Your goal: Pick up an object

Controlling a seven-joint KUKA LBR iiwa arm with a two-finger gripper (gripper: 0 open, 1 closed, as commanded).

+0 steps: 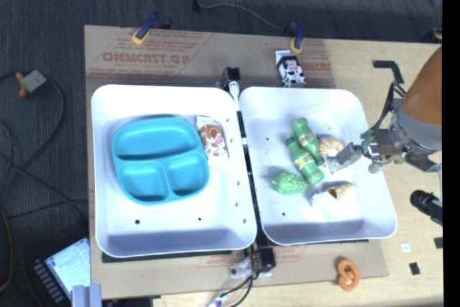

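The right bin (287, 104) holds a cluster of small items. Two green bottle-shaped pieces (305, 149) lie end to end near its middle, and a lumpy green toy (287, 183) sits just below them. To their right lie a tan shell-like piece (330, 145) and a brown and tan piece (340, 190). My gripper (339, 159) reaches in from the right and hangs low over the cluster, between the two tan pieces and beside the lower green bottle. Nothing visibly sits in its grasp.
In the left bin (108, 219) are a blue compartment plate (159, 158) and a small printed packet (212, 140). A black-handled tool (233, 82) lies at the bins' top seam. A small orange ring (348, 274) rests on the bench below the right bin.
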